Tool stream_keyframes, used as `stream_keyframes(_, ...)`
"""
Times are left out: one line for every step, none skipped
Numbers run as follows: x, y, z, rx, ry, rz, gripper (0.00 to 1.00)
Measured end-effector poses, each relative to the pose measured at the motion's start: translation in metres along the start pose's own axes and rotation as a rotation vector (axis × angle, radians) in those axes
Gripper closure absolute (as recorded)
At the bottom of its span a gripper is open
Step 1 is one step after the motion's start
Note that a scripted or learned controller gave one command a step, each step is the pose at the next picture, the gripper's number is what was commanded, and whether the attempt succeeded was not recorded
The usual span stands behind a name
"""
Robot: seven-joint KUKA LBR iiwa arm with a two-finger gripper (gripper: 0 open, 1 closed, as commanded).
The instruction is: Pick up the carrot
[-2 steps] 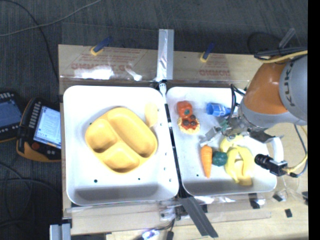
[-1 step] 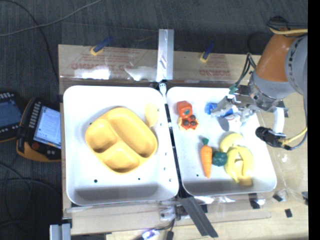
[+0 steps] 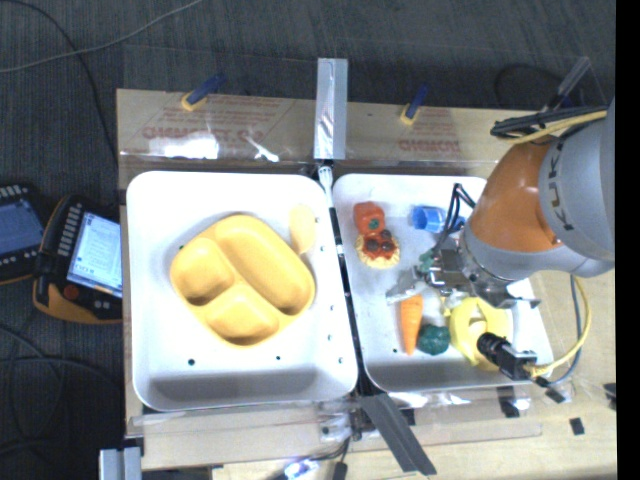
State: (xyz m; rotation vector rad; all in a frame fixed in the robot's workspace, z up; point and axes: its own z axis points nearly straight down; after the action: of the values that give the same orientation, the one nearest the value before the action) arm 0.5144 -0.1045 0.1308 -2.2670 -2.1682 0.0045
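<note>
claw (image 3: 422, 280) over right bin (image 3: 440, 373), just above the carrot's top end; can't tell its state. carrot (image 3: 410, 322) lies on bin floor, tip toward the front wall, teal piece (image 3: 434, 340) touching its right side

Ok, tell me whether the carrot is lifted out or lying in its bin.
Lying in. The carrot rests flat on the right bin floor, beside the pincer.

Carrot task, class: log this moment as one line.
carrot: lying in right bin | gripper: above carrot, no grasp seen | pickup: not done
</note>
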Motion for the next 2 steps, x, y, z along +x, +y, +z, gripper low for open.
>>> stream_keyframes(-0.0001, -0.0086, 0.0411, -0.013, -0.002, -0.050, 0.00)
stream_keyframes(0.0007, -0.0070, 0.0314, -0.016, -0.001, -0.051, 1.00)
